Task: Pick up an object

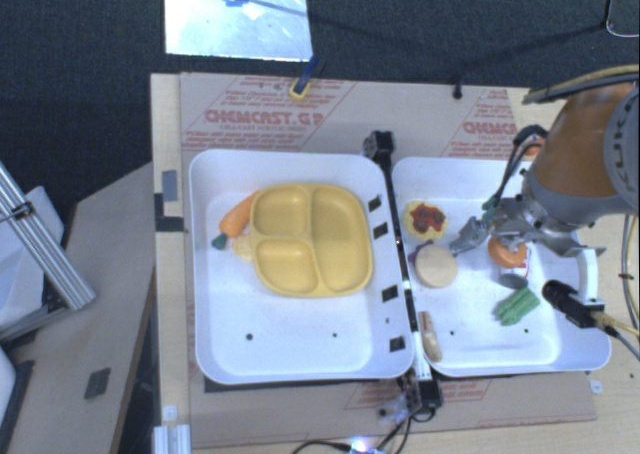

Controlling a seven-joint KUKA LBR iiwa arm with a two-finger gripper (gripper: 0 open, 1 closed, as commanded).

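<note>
My gripper (490, 245) hangs over the middle of the right bin (470, 342), on the grey arm with the orange band (585, 147) that comes in from the right. Right under and beside it lies a small orange object (507, 252), partly hidden by the wrist. A round beige piece (436, 267) sits just left of the gripper. A yellow and red piece (425, 217) lies further back. A green object (517, 305) lies towards the front right.
The left bin (230, 342) holds a yellow divided plate (305, 239) with a toy carrot (236, 215) at its left edge. A small tan piece (430, 335) rests by the divider between the bins. A black part of the arm (570, 304) overhangs the right bin's front corner.
</note>
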